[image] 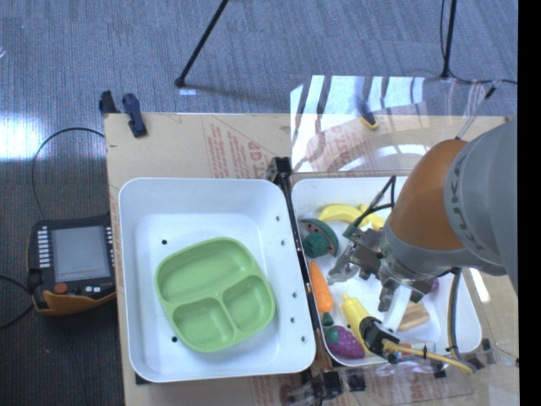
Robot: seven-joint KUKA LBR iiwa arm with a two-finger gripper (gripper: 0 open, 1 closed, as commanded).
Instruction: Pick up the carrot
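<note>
Carrot (319, 287) lies lengthwise near-to-far along the left wall of the right bin (470, 338), just left of the gripper (353, 259), and honestly can't tell how that gripper's set from this angle.

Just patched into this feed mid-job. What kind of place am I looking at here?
Probably a robotics lab bench rather than a kitchen: two white bins on a board, toy food such as the carrot and a green divided plate, a teach pendant on the carpeted floor, and tripod legs behind.
</note>
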